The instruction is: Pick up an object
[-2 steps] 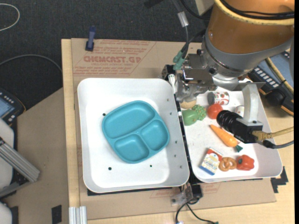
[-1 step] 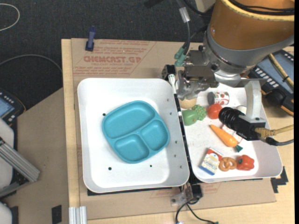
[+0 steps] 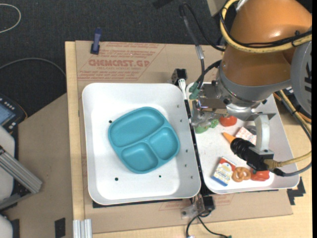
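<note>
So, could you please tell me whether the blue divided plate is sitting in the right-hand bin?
No, the blue divided plate lies in the left bin, apart from the small items in the right bin.

Two shallow white bins sit side by side on a brown cardboard sheet [image 3: 119,58] printed with red lettering. The left bin [image 3: 99,148] holds a teal plastic plate with three compartments [image 3: 143,139], lying flat near its middle. The grey arm with the orange band [image 3: 262,29] hangs over the right bin [image 3: 285,138], its gripper [image 3: 203,114] low at that bin's left edge. Beside it lie a small green piece [image 3: 202,129], a red piece [image 3: 229,120], an orange carrot-shaped toy [image 3: 228,137], a pretzel-shaped toy [image 3: 242,173] and a small printed box [image 3: 223,171].
</note>
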Action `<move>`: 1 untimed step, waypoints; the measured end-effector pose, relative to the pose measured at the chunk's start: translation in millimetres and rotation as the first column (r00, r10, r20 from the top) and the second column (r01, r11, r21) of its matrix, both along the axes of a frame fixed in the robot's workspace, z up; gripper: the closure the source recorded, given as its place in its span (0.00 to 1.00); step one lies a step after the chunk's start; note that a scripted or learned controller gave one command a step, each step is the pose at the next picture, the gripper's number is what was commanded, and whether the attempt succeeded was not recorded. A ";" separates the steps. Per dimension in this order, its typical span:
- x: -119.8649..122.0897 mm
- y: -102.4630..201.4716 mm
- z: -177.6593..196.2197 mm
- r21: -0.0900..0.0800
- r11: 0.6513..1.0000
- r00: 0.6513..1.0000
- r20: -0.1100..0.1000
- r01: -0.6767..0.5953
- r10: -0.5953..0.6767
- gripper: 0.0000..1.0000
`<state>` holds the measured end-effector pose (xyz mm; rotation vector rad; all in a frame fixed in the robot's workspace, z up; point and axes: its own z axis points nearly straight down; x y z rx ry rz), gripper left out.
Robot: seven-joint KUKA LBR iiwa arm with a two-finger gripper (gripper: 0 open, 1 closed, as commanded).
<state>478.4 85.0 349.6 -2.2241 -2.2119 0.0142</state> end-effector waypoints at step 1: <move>1.3 51.1 69.1 0.007 1.000 1.000 0.018 -0.012 0.012 1.00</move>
